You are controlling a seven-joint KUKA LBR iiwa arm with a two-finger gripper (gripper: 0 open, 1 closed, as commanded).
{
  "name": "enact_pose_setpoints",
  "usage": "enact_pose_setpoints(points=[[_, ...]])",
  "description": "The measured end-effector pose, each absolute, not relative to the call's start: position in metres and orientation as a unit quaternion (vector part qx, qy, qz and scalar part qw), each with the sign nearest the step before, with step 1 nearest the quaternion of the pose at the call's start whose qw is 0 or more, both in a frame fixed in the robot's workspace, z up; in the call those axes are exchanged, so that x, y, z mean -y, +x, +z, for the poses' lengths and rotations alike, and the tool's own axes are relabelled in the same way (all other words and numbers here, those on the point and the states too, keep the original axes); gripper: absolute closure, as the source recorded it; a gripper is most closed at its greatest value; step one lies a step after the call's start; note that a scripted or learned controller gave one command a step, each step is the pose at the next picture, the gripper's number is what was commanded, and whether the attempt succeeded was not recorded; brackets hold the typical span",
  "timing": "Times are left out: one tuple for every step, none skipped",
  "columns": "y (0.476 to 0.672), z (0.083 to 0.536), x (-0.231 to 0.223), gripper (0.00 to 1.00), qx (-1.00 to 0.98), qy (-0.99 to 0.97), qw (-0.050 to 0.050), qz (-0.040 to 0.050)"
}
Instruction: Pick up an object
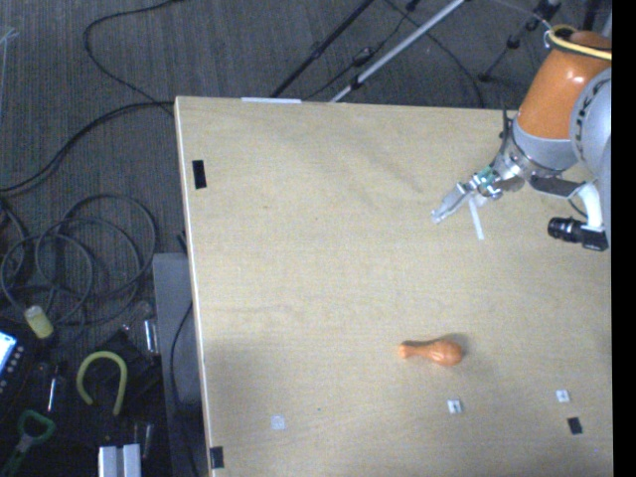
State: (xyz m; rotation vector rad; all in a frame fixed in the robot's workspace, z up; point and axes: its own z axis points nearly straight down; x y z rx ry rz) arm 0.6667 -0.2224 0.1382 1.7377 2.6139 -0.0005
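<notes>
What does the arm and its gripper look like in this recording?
The arm is grey with a broad orange band above the wrist. A small black cylinder sticks out from its lower side. The gripper has two thin, pale fingers spreading from a small metal base with a greenish spot.

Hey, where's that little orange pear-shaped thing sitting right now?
The orange pear-shaped object lies on the tan bench surface toward the lower right of the camera view, well below the gripper and just above a small white marker.
</notes>
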Motion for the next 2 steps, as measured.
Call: enact_pose_setpoints(points=[[0.669,0.084,0.222,0.0,-0.92,0.393,0.001,-0.0005],[0.67,0.095,0.221,1.0,-0.92,0.392,0.003,0.0003]])
